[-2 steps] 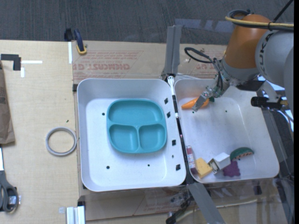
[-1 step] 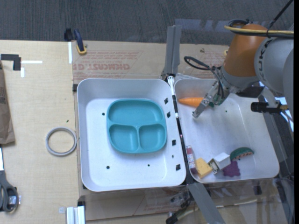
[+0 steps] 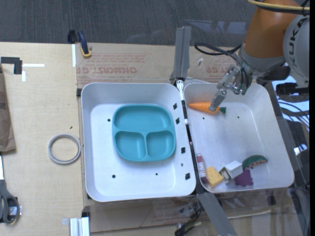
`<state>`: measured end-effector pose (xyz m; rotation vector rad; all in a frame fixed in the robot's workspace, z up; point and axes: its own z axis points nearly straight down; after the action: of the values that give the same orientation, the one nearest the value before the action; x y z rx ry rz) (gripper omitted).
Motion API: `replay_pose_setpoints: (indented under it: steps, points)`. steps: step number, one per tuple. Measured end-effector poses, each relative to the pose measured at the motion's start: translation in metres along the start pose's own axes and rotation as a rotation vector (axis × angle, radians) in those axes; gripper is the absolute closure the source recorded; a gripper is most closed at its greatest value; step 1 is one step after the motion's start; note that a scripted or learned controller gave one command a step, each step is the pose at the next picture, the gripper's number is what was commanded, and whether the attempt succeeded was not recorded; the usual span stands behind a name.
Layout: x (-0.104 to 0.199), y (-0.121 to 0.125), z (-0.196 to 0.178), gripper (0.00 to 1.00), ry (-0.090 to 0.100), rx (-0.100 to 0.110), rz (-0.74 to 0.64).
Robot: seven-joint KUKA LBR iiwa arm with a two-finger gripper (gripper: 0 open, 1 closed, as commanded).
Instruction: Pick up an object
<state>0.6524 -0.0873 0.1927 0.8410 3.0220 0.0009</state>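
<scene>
Overhead, the end effector [image 3: 216, 103] reaches into the right bin [image 3: 256, 146], its fingers closed around the green-topped end of a toy carrot [image 3: 202, 106] lying near that bin's far left corner.

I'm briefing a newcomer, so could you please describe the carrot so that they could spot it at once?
Look in the right bin, at its far end under the gripper. The carrot lies there on its side: orange, tapered, with a green stub. The other toys sit clustered at the near edge.
</scene>
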Motion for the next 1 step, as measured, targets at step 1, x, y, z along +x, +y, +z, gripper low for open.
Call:
replay_pose_setpoints:
  steps: [1]
  points:
    - [-0.0033,-0.0419,0.0608,0.0,0.003,0.002,0.051]
